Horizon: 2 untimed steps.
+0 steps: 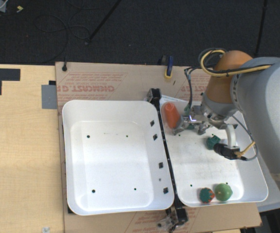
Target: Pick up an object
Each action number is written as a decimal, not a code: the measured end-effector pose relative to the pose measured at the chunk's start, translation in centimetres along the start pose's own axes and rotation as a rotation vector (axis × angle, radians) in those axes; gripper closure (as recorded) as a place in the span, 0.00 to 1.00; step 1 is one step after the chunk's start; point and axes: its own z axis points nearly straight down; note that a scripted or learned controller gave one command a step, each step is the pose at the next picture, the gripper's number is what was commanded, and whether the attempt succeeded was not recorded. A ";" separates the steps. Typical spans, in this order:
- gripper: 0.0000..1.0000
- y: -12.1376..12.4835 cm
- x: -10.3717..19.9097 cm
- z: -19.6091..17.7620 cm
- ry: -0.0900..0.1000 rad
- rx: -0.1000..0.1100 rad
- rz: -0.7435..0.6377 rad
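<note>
I saw the end effector beside an orange object (grip unreadable); cardboard lettering was mirrored, illegible.

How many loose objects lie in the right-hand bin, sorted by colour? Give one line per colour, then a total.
Orange: 1, the orange object near the bin's upper left corner.
Green: 2, the green ball and the small dark green object.
Mixed orange and green: 1, the small ball beside the green ball.
Total: 4

Two white bins sat there; four small objects were visible: orange, teal, red-green, green.
</note>
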 end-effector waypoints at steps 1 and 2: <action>1.00 -0.1 0.1 -0.9 0.000 0.001 -0.001; 1.00 -0.9 -0.5 -0.1 -0.003 -0.012 0.002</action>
